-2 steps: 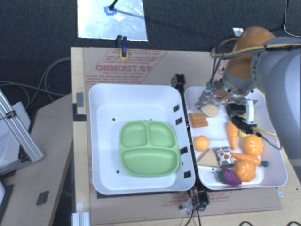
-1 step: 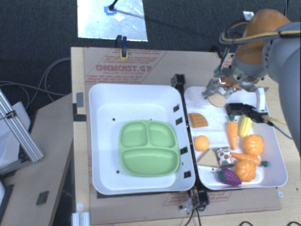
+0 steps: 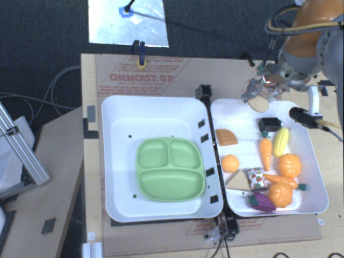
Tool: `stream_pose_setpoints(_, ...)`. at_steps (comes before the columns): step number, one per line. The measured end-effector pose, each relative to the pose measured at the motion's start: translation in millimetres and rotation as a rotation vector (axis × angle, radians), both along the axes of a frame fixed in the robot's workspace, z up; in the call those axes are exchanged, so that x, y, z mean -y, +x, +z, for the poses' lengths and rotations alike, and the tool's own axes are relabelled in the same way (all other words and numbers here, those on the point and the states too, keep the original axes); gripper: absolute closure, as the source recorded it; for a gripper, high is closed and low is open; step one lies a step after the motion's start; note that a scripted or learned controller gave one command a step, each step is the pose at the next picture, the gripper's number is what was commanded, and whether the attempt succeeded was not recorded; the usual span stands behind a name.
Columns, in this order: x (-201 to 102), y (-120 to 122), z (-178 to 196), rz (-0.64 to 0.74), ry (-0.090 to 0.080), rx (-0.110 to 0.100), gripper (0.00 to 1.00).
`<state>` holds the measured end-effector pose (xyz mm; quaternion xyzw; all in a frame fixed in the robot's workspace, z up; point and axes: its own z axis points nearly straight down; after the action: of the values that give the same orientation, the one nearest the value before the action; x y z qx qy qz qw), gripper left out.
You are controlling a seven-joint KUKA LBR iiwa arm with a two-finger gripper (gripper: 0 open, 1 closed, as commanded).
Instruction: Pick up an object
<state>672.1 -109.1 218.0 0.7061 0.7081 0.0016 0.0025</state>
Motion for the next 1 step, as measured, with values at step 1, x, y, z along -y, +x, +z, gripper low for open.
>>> stream_pose_setpoints(1, -0.4, 1.0, 5.1, 0.002, 0.001, -0.005, 1.0)
